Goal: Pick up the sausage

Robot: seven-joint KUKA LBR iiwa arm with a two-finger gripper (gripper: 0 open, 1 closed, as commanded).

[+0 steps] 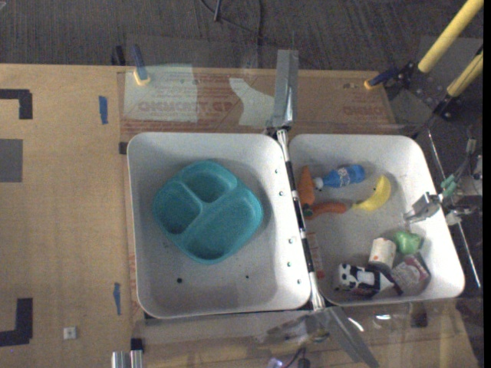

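The sausage is a reddish-orange stick lying crosswise in the left part of the right bin. Its left end is close to the lower end of an orange carrot-like piece, and its right end is near a yellow banana. My gripper shows as a small grey metal shape over the right bin's right rim, well to the right of the sausage and past the banana. Nothing is seen in it.
A blue bottle lies just above the sausage. A white cup, a green piece, a small box and a black-and-white cow toy crowd the bin's lower right. The left bin holds a teal divided plate.
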